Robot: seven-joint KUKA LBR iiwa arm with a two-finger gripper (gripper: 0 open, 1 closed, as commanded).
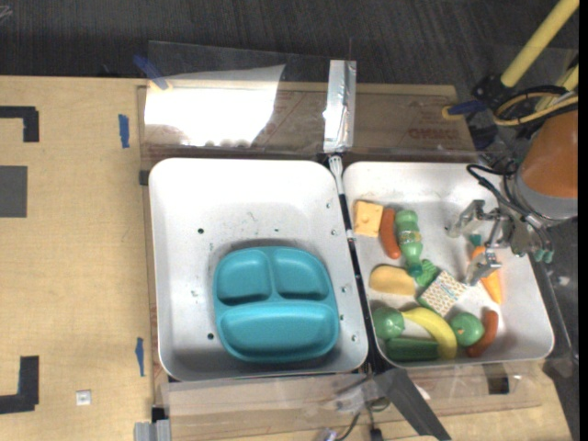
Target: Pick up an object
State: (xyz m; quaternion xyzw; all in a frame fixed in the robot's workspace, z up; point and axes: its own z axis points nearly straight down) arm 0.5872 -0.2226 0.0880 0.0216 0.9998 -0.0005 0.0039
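Cardboard-brown table (pixel 64 274) under everything, with black tape corner marks and a few blue tape bits along the left, dark floor behind it.

Two white bins sit side by side. Left bin (pixel 184 200) has just a teal divided tray (pixel 274 303), three compartments, lying toward the near edge. Right bin (pixel 537 320) is the busy one, full of toy food. Grey arm with the orange band (pixel 553 159) comes in from the right and hangs over the right side of that bin.

The hand (pixel 484 237) is over the bin's right half, cables trailing above it. Honestly can't tell if it's open or closed, too much clutter there.

Stuff around it: an orange carrot piece (pixel 493 288) just below the hand, a yellow banana (pixel 434 327) near the front, a green cucumber-ish thing (pixel 411 348) beside that, a yellow cheese wedge (pixel 368 218) at the back left, and a speckled little block (pixel 444 292) in the middle. They're packed close, several touching.
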